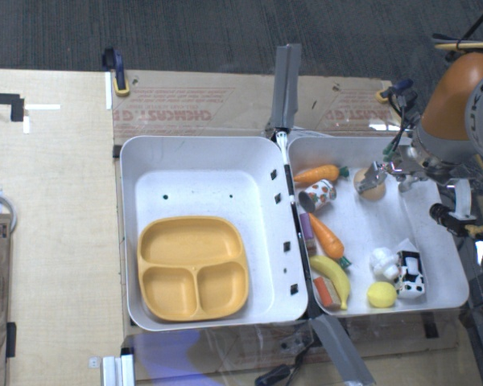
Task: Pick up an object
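Arm poised over the far end of the right bin, nothing lifted yet.

The hand hangs at the far right corner of the right bin, just beside a small tan object that I cannot identify; whether it is wide, narrow or gripping I cannot tell, since the wrist hides it. Nearer the divider from that tan object lie two carrots with a small patterned cup between them. Toward the bin's near edge sit a banana, a lemon, a white lump and a cow toy. The left bin holds a yellow divided plate. This looks like the approach step; the next move likely calls for a straight descent centred on the tan object, then closing.
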Robot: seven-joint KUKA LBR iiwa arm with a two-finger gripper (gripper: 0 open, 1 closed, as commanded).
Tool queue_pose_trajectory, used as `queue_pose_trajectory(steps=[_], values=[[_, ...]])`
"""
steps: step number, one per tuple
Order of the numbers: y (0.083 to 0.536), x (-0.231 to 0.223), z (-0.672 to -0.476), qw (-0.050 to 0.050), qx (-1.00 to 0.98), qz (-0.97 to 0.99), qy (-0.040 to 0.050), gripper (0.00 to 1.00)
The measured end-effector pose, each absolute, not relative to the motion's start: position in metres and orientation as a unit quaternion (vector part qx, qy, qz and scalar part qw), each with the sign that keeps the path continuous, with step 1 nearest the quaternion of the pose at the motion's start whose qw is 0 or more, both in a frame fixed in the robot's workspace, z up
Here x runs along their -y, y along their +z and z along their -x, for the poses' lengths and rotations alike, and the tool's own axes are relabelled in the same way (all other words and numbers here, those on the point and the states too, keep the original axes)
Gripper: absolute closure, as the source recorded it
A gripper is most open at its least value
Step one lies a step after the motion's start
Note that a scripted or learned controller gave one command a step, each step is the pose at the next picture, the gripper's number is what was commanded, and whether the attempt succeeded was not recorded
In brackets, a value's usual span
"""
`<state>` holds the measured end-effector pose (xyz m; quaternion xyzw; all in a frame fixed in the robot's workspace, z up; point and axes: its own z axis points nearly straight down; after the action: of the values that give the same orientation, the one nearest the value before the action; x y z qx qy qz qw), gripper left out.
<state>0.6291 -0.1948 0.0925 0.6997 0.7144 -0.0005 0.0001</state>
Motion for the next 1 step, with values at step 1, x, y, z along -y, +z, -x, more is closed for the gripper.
queue_pose_trajectory(steps=[1], values=[[0.0923, 0.1761, -0.6334, 0.000, -0.786, -0.618, -0.0001, 0.00]])
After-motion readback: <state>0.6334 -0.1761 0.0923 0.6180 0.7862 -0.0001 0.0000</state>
